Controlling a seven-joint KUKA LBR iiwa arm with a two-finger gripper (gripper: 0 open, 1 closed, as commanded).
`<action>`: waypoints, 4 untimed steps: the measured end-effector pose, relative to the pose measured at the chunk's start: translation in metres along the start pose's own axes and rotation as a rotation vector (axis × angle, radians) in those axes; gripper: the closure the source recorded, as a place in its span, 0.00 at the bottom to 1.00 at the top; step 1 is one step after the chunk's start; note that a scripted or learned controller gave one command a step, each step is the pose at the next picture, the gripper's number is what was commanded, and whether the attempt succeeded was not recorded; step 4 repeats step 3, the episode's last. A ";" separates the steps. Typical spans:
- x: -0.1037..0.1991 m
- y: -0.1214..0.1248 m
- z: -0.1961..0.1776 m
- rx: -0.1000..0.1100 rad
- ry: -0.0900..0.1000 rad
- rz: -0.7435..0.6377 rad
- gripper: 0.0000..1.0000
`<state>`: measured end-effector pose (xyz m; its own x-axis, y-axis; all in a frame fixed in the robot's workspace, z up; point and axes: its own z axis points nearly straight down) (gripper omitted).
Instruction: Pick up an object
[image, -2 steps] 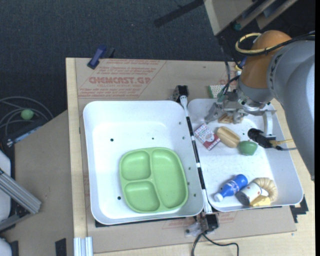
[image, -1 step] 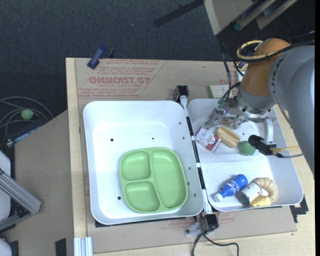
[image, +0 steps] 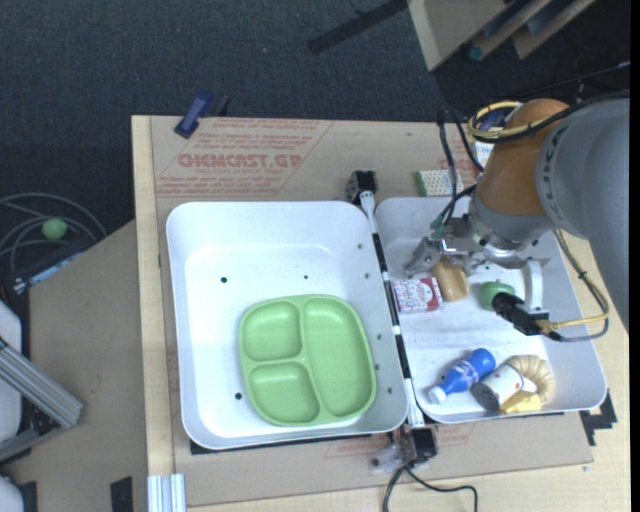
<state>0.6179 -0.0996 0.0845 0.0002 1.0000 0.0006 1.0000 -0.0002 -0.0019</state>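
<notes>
My gripper (image: 441, 256) hangs low over the upper left part of the right bin (image: 570, 330), under the grey arm with its orange band. Directly below it lies a tan oblong object (image: 452, 281), touching or nearly touching the gripper. A red and white packet (image: 415, 295) sits just left of that, against the bin's left wall. To the right, a green round object (image: 492, 293) is partly hidden by a black cable piece. A blue and white bottle (image: 464, 373) and a tan, white and yellow bundle (image: 520, 384) lie at the bin's front.
The left bin (image: 200, 250) holds a green divided plate (image: 305, 358). A black divider clip (image: 362, 185) sits at the top between the bins. Cables run along the arm's right side. A blue item (image: 195, 113) lies at the bench's far edge.
</notes>
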 end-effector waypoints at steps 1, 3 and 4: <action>-0.035 -0.004 0.000 -0.002 -0.002 0.001 0.00; 0.024 -0.053 -0.101 -0.004 0.001 -0.002 1.00; 0.024 -0.053 -0.101 -0.004 0.001 -0.002 1.00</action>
